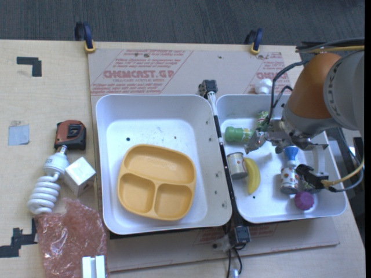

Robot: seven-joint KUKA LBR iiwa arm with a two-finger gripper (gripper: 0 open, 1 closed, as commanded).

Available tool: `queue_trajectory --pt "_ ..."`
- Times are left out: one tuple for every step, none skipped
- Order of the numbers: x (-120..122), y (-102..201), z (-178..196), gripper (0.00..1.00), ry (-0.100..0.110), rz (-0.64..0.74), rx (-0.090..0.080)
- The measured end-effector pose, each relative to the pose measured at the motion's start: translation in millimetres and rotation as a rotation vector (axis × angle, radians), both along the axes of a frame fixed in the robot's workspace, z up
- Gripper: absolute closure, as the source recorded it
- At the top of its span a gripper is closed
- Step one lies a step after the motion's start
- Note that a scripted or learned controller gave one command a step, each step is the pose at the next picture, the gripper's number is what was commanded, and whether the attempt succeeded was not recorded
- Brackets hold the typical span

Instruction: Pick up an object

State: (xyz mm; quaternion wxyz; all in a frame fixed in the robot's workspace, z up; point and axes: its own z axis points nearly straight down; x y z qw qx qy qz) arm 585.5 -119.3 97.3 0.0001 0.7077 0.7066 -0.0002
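The right bin (pixel 272 213) holds a green cylinder (pixel 236 134), a small metal can (pixel 236 164), a yellow banana (pixel 253 175), a little bottle with a blue cap (pixel 288 175) and a purple ball (pixel 304 200). My gripper (pixel 262 139) hangs low over the middle of this bin, just right of the green cylinder and above the banana. The grey and orange arm (pixel 316 94) covers the bin's back right part. Nothing can be seen held.
The left bin (pixel 110 155) holds a yellow divided plate (pixel 156 181). Left of the bins lie a tape measure (pixel 71 135), a spiral light bulb (pixel 47 184), a white cube (pixel 80 172) and a pink bag (pixel 69 239). Cables (pixel 342 178) hang at the right bin's right side.
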Motion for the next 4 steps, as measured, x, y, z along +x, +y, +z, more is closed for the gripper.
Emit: queue_trajectory --pt "0.6 -0.5 10.1 1.00 -0.001 -0.001 -0.001" --pt "0.5 -0.6 10.1 0.00 -0.001 -0.001 -0.001" --pt "-70.2 -2.1 -4.8 0.00 -0.001 0.000 0.000" --pt "-108.0 27.3 -5.0 0.00 0.000 0.000 0.001"
